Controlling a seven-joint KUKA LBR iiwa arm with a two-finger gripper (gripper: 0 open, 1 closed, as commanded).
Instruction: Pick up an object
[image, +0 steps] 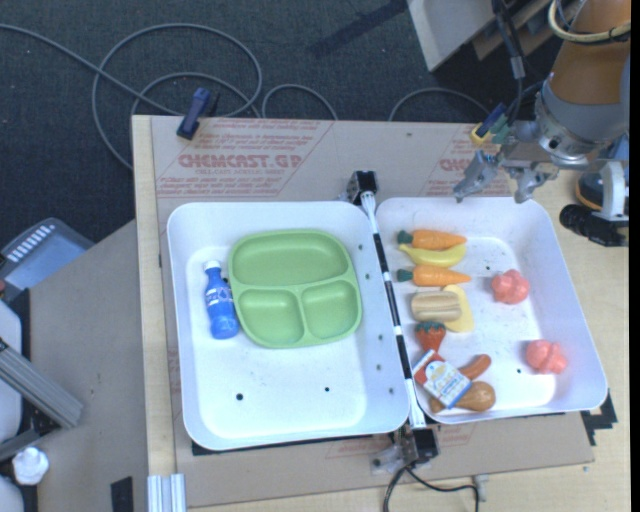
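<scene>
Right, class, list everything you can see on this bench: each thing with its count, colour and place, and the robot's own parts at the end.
Bins: two, white, side by side on the bench.
Divided plate: one, green, in the left bin.
Bottle: one, blue with a white cap, left bin, beside the plate.
Carrots: two, orange, upper left of the right bin.
Banana: one, yellow, between the carrots.
Pink lumps: two, right side of the right bin.
Strawberry: one, red, by the divider.
Snack packet: one, red and white, near corner of the right bin.
Clip: one, blue, far left corner of the board.
Arm: one, grey and orange, top right.
Gripper: one, open, above the right bin's far edge.
</scene>
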